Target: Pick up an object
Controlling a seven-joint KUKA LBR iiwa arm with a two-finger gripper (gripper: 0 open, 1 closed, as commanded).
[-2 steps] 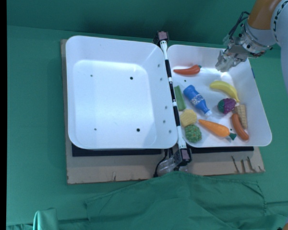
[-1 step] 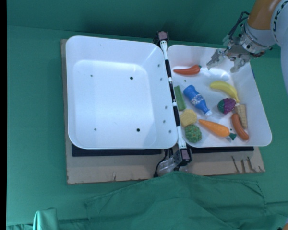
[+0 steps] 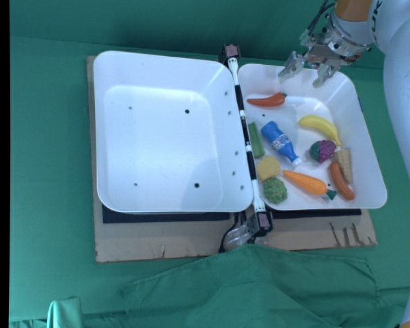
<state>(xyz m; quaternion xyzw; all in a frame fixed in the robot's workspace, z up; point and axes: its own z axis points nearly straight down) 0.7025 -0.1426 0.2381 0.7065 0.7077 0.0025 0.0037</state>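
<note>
From the overhead camera, the pincer (image 3: 307,70) hangs over the far edge of the right bin (image 3: 366,183), its two fingers spread wide apart with nothing between them. Just below it, toward the near side, lies a red chili pepper (image 3: 266,101) with a green stem, close to the left fingertip but apart from it. Further toward the near side and slightly right of the pincer is a yellow banana (image 3: 319,126). Below the pepper sits a blue bottle (image 3: 280,142) with a white cap, tilted, and beside that, along the bin's left wall, a green stick-shaped piece (image 3: 255,139). Well away from the pincer, at the near end of the bin, are a purple-and-green vegetable (image 3: 322,150), an ice-cream cone (image 3: 344,164), a sausage (image 3: 341,181), an orange carrot (image 3: 307,182), a yellow corn piece (image 3: 267,167) and a bumpy green piece (image 3: 275,190). Far to the pincer's left is the left bin (image 3: 123,67).
</note>
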